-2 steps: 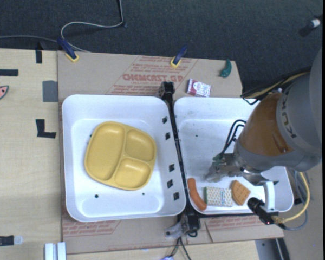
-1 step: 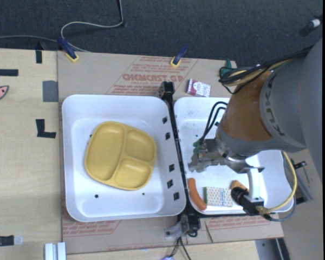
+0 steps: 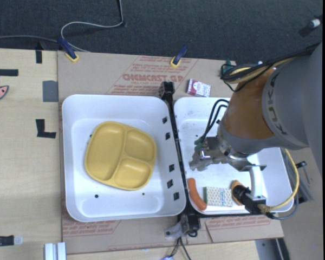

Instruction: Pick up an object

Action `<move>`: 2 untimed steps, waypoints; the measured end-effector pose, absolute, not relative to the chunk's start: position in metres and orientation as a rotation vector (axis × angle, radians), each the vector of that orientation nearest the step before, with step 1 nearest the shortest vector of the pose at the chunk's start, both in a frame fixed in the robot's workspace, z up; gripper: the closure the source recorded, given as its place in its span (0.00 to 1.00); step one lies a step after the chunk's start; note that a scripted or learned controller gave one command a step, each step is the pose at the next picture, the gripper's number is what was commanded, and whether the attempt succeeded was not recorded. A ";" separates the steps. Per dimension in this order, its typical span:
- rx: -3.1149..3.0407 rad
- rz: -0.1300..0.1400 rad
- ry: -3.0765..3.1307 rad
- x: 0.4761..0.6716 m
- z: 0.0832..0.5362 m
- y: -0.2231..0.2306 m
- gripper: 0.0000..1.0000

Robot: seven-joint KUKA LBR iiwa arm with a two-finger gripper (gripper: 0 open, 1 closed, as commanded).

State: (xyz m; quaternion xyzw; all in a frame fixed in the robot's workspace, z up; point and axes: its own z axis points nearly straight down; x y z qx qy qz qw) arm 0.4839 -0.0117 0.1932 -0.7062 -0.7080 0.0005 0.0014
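Gripper [image 3: 201, 160]: hung low over the right bin [image 3: 190, 112]; its opening could not be told.
Hot dog [image 3: 196, 193]: just below it.
Packet [image 3: 218, 197]: lower right; print unreadable.
Cardboard [image 3: 146, 79]: "CHEMCAST GP".

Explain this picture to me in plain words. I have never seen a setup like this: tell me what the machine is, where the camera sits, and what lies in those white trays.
The camera hangs above a bench and looks down at a slant. The big grey and orange shape is a robot arm reaching in from the right; its gripper hangs over the right bin, and I cannot tell whether it holds anything. The left bin holds a yellow divided plate. Along the right bin's near edge lie an orange sausage-shaped toy and a small printed packet. A small red and white packet lies on the cardboard beyond the bins.
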 end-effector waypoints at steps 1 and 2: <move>-2.215 0.003 -2.223 0.484 0.202 -0.011 1.00; -2.217 0.003 -2.224 0.565 0.184 0.035 1.00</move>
